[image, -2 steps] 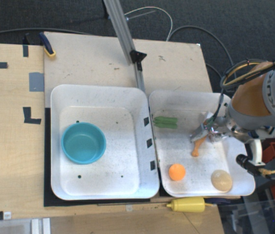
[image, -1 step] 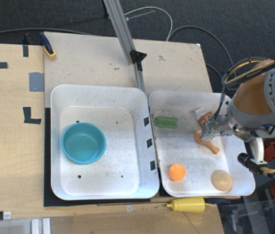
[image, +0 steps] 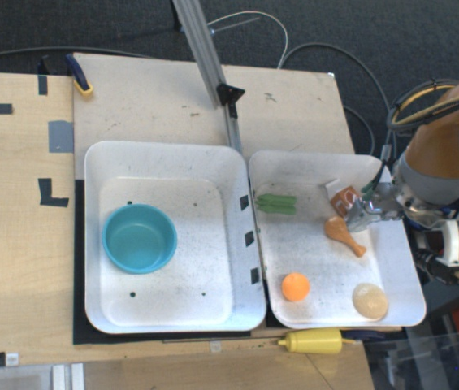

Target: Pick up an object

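Note:
My gripper [image: 362,214] hangs low over the right bin [image: 310,162], near its right wall. Just to its left lies a small brown-and-white packet [image: 342,197], and right below it a tan drumstick-shaped piece [image: 344,236]. The gripper's tip sits between these two, very close to both, and I cannot make out whether anything is caught in it. A green flat piece [image: 276,204] lies at the bin's left side. An orange ball [image: 296,287] and a pale beige round object [image: 370,300] rest near the front wall. The grey arm [image: 436,157] comes in from the right.
The left bin [image: 164,149] holds a blue bowl [image: 140,238] at its left. A yellow bottle [image: 317,342] lies on the bench in front of the right bin. A slanted metal pole [image: 201,39] ends at the bins' shared back corner. Cables run behind the right bin.

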